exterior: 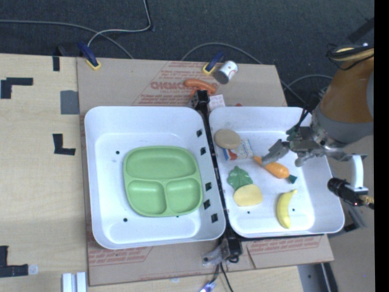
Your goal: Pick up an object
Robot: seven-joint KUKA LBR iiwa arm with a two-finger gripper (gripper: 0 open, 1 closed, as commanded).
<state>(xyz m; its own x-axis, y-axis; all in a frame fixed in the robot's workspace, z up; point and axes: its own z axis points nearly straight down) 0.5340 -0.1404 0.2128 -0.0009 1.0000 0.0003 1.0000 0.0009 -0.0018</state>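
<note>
The right bin (316, 224) holds several small items. An orange carrot (275, 168) lies near the middle, its green end pointing right. My gripper (285, 156) hangs just above the carrot with its two dark fingers spread, one (273, 151) over the carrot's left end and the other to the right. It is open and nothing sits between the fingers. A yellow banana (284, 208) lies near the front. A pale yellow lump (248, 195) and a green leafy piece (239, 177) rest at the left. A tan round piece (228, 139) sits at the back left.
A green divided plate (163, 180) lies in the left bin (97, 163). A clear packet (242, 150) rests beside the tan piece. Clamps and a small cylinder (226, 71) sit on the cardboard behind the bins. The grey arm (343, 111) comes in over the right bin's right wall.
</note>
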